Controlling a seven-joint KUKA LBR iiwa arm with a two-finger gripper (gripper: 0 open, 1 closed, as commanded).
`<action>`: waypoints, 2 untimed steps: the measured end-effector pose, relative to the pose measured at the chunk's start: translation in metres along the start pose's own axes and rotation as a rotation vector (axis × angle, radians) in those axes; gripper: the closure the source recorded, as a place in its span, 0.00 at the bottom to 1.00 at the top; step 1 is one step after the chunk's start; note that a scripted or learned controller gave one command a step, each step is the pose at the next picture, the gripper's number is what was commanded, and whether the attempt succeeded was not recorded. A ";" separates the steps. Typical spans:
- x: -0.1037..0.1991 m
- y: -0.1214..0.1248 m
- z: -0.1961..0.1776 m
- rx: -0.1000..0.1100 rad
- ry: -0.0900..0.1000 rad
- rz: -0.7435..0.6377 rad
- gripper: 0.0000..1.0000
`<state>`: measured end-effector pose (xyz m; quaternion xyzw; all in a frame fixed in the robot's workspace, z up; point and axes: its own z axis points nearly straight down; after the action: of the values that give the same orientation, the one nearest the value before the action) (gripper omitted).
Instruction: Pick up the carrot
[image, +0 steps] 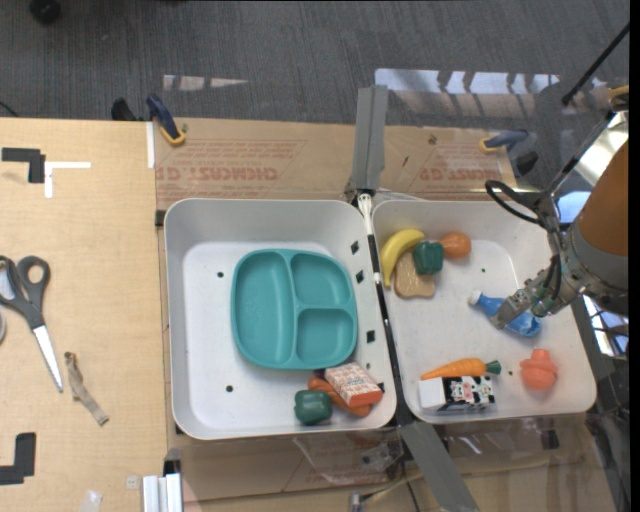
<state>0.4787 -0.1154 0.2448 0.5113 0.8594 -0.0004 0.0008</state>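
One carrot (458, 369) lies near the right bin's (500, 250) front wall, touching a milk carton (458, 393). Jaws (525, 304) hover over a blue bottle (505, 311); state unreadable. Approach step; next, shift toward the carrot and descend.

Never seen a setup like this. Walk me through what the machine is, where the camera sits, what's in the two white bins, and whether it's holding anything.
One camera looks down at a slant on a bench. The grey arm with an orange band enters from the right; its end effector hovers right above a blue object in the right bin. I cannot tell if it grips anything. That bin also holds the carrot, a small milk carton, a banana, a bread slice and orange toys. The left bin holds a teal divided plate, a green toy and a small box. Scissors lie on the bench at the left.
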 end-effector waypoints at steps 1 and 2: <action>0.000 0.000 0.000 0.000 0.000 0.000 0.00; 0.046 0.024 0.054 0.002 0.002 0.066 0.00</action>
<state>0.4781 -0.0631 0.1908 0.5392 0.8422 -0.0006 -0.0004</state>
